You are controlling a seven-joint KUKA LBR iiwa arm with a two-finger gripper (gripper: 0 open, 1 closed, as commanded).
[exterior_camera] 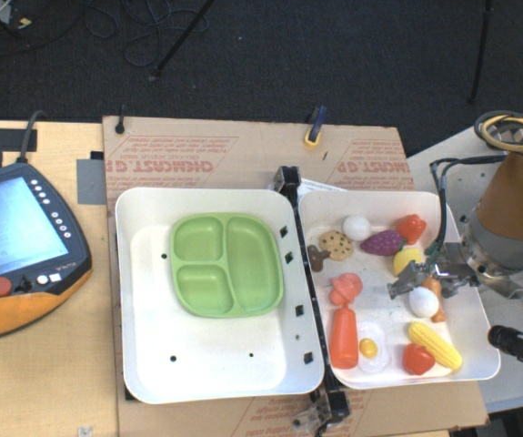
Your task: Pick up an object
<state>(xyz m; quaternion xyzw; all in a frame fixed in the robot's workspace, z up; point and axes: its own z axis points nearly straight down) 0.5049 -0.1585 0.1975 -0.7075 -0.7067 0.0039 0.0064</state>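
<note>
Low in the right bin (479, 362) sits the gripper (422, 283), right beside a white egg (423, 302), likely to grab it. I cannot tell how it is set.

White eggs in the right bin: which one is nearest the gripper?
The egg right beside the gripper, above the corn. The other egg lies farther off by the cookie.

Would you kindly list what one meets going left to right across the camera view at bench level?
Handheld screen unit → green tray → cookie → purple grapes → red pepper → gripper.
</note>
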